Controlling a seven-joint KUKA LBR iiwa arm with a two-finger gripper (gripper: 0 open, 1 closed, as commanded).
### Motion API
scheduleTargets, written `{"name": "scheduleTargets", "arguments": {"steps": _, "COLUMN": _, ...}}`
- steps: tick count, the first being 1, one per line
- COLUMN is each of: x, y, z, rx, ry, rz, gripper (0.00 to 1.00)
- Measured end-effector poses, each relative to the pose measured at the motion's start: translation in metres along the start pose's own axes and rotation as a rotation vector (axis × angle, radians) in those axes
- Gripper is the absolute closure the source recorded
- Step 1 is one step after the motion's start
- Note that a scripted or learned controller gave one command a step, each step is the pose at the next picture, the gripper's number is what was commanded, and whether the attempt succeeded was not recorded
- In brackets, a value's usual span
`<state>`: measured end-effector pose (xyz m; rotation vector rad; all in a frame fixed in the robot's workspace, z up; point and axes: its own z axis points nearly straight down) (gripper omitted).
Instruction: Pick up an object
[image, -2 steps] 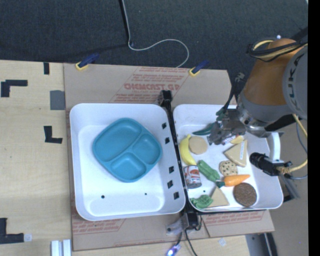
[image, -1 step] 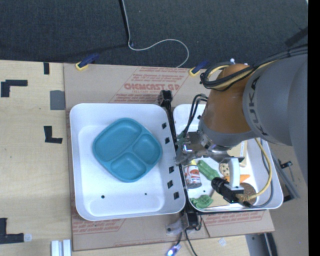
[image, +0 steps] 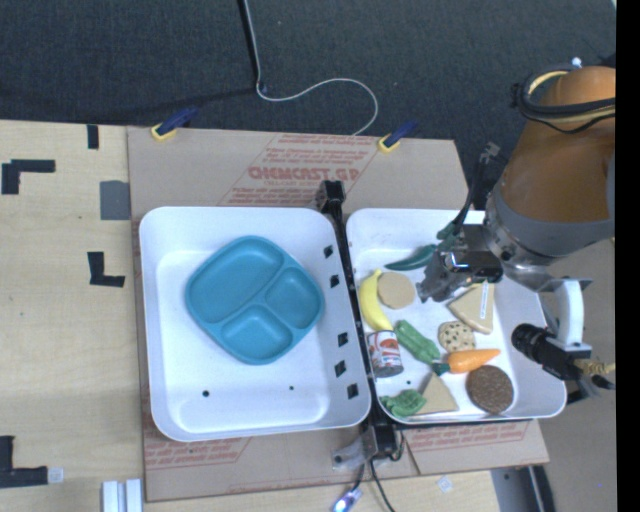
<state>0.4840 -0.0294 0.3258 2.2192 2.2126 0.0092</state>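
Lots to choose from in the right bin (image: 545, 405): banana (image: 372, 302) by the left wall with a pale round cracker (image: 396, 291) touching it, green pod (image: 418, 341) just below, small can (image: 386, 353), chocolate-chip cookie (image: 456, 335), carrot (image: 470, 360), brown round cookie (image: 490, 388), pale wedge (image: 476, 309) near the middle; looks like the approach step, nothing visibly lifted; gripper (image: 440, 275) low over the upper middle of that bin, just beside the cracker and wedge, something dark green (image: 410, 261) poking out on its left; can't tell if that's held or just lying there, and can't tell the gripper's state under the dark blur; next move probably needs a clean drop onto one item without nudging neighbours; left bin (image: 165, 330) carries the blue divided plate (image: 254, 298); desk (image: 60, 330) around it all.
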Motion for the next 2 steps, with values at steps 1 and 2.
{"name": "scheduleTargets", "arguments": {"steps": 1, "x": 0.058, "y": -0.002, "z": 0.060, "rx": 0.015, "ry": 0.002, "rz": -0.007, "gripper": 1.00}}
{"name": "scheduleTargets", "arguments": {"steps": 2, "x": 0.055, "y": 0.000, "z": -0.028, "rx": 0.003, "ry": 0.002, "rz": -0.006, "gripper": 1.00}}
